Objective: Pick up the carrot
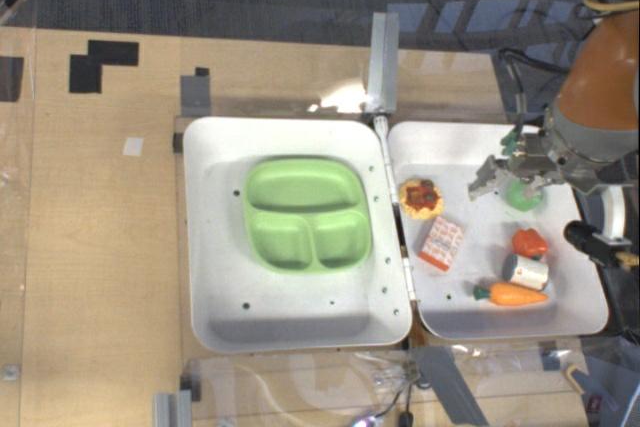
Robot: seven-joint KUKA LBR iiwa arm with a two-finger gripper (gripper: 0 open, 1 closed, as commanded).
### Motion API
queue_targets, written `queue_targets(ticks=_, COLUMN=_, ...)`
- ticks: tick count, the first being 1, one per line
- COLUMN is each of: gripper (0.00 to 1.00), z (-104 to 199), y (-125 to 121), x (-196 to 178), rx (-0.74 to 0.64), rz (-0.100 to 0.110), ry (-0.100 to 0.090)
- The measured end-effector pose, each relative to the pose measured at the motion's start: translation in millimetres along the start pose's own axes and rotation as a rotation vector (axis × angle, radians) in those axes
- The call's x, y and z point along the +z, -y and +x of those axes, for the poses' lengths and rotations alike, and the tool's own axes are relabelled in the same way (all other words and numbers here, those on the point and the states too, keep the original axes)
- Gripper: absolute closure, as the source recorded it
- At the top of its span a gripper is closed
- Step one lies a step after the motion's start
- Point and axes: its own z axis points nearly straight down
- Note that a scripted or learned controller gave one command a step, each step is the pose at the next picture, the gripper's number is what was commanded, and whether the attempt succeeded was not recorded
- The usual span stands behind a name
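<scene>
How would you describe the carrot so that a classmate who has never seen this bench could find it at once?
Start at the right bin, the one without the green tray. Look along its near edge, towards the right corner: the carrot lies flat there, just in front of a small white can and a red item. It is the only long, tapered orange thing, with a green tip pointing left.

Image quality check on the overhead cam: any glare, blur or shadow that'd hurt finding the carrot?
Camera view: the carrot is sharp and evenly lit near the right bin's front edge, orange clear against white; a bright glare patch sits at the left bin's back rim by the divider; the gripper looks slightly soft, fingers hard to resolve; shadows are soft, none on the carrot.
</scene>
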Motion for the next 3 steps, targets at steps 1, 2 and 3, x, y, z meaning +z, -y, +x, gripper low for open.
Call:
queue_targets(ticks=1, gripper=0.00, z=-4.5, y=67.3, x=-8.5, rx=0.458, rz=0.002, ry=0.000)
queue_targets(ticks=2, gripper=1.00, z=-3.4, y=65.7, x=-19.2, rx=0.453, rz=-0.002, ry=-0.001)
queue_targets(ticks=3, gripper=1.00, z=2.4, y=34.3, x=-98.4, rx=0.620, rz=-0.001, ry=0.000)
